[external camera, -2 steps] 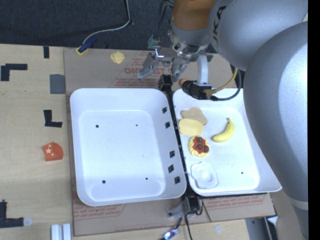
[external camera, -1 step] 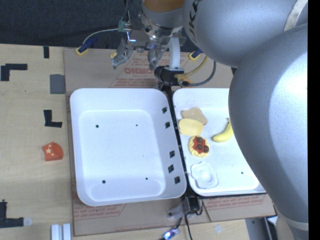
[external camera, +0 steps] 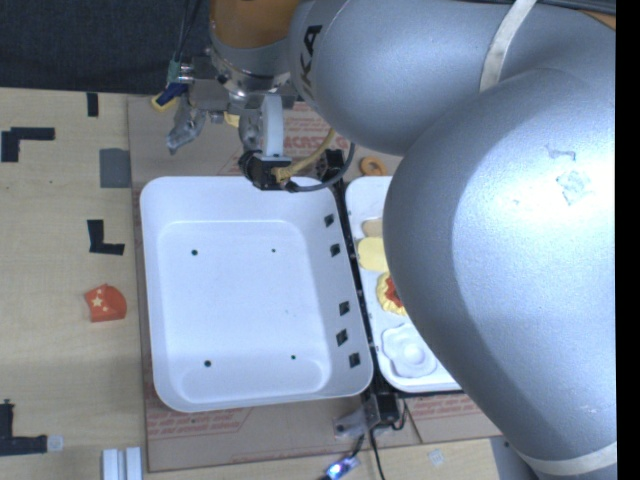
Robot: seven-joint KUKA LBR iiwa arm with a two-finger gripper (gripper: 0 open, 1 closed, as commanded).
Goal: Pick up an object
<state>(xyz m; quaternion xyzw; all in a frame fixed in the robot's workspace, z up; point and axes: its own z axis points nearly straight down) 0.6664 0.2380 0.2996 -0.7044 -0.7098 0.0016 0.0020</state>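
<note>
The wooden tabletop carries black tape marks toward nine o'clock and a grey patch toward ten. A small red piece lies on the bare wood out at nine o'clock, well apart from the left white bin. That bin sits on brown cardboard, which shows at six o'clock beside a black cable.
</note>
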